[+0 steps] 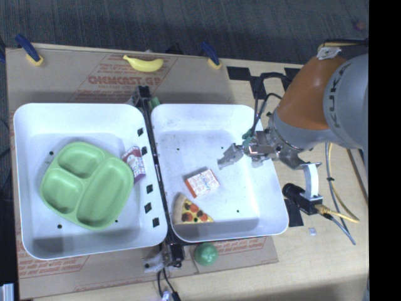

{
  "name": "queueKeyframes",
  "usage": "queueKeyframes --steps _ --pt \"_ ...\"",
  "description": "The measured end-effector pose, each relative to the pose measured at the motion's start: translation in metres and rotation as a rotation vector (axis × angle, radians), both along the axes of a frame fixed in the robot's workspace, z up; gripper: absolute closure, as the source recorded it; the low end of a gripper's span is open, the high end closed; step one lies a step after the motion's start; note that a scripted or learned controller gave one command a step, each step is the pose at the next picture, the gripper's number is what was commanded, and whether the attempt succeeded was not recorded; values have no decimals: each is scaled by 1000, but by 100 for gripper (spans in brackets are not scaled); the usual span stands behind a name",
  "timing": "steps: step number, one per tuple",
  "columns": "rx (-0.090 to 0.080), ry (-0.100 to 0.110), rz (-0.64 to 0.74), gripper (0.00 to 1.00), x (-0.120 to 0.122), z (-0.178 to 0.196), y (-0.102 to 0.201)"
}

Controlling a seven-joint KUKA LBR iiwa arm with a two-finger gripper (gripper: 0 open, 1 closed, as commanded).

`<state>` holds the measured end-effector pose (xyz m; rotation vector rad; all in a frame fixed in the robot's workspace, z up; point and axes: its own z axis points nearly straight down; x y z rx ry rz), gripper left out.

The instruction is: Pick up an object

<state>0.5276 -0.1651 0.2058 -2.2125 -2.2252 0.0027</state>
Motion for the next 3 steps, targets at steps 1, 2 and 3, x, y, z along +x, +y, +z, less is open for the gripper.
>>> queueKeyframes --steps 1,2,3 --pt "-1 2 1 0 13 -78 -46" --pt "-1 -1 2 0 -31 -114 -32" --pt "0 -3 -1 0 60 -114 -45"
